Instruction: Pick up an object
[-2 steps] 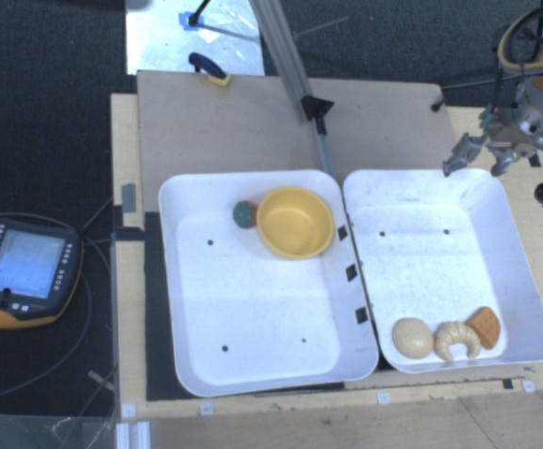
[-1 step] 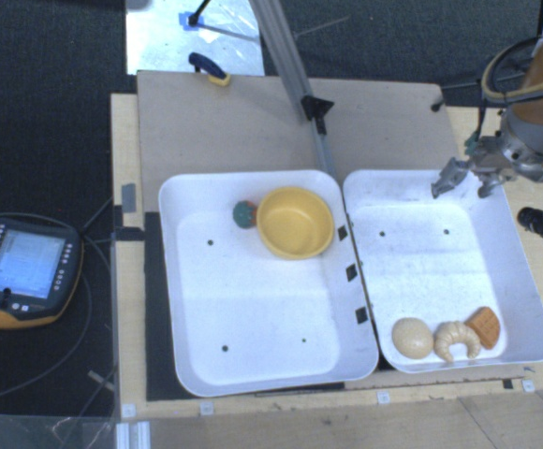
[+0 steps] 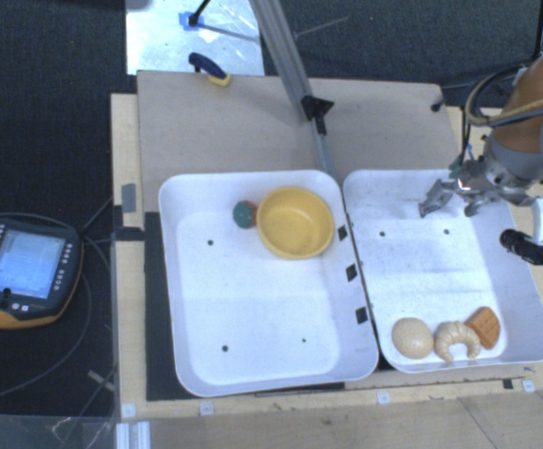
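The end effector (image 3: 451,201) hangs over the far part of the right bin (image 3: 412,251), its two fingers spread apart with nothing between them. At the near end of that bin lie a smooth round cream ball (image 3: 412,338), a curved pale croissant shape (image 3: 458,340) and a flat orange biscuit shape (image 3: 484,325), all close together. The left bin (image 3: 253,344) holds a shiny yellow bowl (image 3: 295,223) with a small green ball (image 3: 243,214) touching its side. A grey handset (image 3: 19,271) lies left of the counter (image 3: 215,120).
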Controlling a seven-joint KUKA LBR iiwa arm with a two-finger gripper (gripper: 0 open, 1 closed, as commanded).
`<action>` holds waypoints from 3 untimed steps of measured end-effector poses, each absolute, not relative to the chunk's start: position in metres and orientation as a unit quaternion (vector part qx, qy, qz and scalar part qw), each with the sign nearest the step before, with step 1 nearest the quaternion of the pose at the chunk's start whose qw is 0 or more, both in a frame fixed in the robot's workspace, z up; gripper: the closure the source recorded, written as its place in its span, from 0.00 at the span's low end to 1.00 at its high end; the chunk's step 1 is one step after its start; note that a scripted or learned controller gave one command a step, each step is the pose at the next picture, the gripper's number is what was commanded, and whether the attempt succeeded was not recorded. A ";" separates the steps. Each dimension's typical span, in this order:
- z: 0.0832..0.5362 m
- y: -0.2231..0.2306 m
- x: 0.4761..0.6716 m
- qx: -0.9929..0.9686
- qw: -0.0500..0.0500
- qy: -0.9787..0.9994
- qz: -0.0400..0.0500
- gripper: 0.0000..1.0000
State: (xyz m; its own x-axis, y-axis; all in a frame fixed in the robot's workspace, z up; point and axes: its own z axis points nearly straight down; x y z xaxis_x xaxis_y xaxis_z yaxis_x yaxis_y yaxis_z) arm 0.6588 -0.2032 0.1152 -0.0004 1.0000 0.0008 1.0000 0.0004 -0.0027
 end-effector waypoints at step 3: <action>0.162 -0.195 0.662 -0.707 -0.002 -0.708 -0.002 1.00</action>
State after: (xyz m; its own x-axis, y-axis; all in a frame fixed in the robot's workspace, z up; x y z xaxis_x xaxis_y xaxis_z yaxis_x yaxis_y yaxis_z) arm 0.6623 -0.1953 0.1616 -0.0014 1.0000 -0.0012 1.0000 0.0014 0.0058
